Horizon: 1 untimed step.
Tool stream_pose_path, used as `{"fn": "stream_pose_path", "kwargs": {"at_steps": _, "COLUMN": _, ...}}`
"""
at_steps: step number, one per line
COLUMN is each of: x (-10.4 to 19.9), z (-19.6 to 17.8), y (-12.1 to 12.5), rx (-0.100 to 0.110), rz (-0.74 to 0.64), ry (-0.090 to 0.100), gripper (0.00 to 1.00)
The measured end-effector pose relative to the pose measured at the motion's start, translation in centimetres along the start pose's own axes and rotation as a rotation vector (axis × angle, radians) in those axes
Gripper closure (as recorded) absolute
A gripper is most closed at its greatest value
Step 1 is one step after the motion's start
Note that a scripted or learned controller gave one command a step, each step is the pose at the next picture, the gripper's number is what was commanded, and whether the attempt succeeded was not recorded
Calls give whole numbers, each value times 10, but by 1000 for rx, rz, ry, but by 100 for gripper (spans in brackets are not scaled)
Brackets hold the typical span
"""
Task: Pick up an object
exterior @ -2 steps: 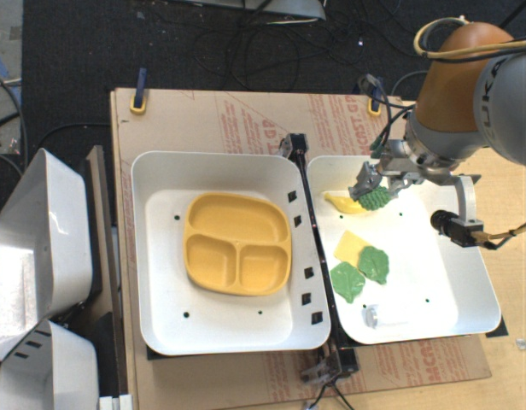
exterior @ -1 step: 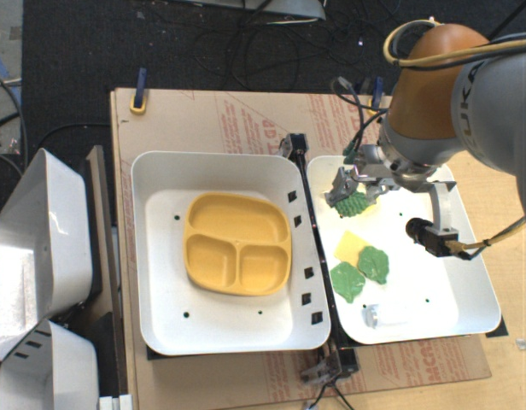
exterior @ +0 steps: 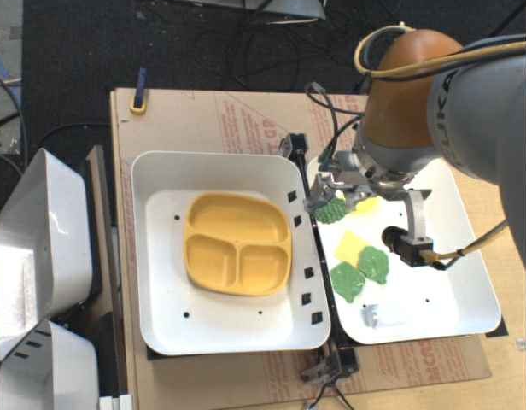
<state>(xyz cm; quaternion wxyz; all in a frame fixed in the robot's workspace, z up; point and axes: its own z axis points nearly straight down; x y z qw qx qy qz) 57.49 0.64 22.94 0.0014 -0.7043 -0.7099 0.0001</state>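
My gripper (exterior: 333, 191) hangs low over the upper left corner of the right bin (exterior: 468, 310), close to the wall shared with the left bin. Right beneath it lies a green leafy piece (exterior: 330, 211), partly covered by the gripper; I cannot tell whether the two touch. A small yellow piece (exterior: 366, 203) peeks out beside it. Further forward lie a yellow block (exterior: 350, 246) and two more green pieces (exterior: 374, 264) (exterior: 347, 282). A small clear-grey object (exterior: 371, 316) rests near the bin's front.
The left bin (exterior: 152, 314) holds a yellow divided plate (exterior: 237, 243). The arm's orange band (exterior: 408, 67) and grey body cover the right bin's back. A black fitting with a cable (exterior: 406, 244) hangs over the bin's middle. Cardboard lies under both bins.
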Motion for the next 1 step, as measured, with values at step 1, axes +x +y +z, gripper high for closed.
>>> {"fn": "stream_pose_path", "kwargs": {"at_steps": 1, "x": 50, "z": 9, "y": -22, "rx": 2, "rz": 0, "ry": 0, "gripper": 100}}
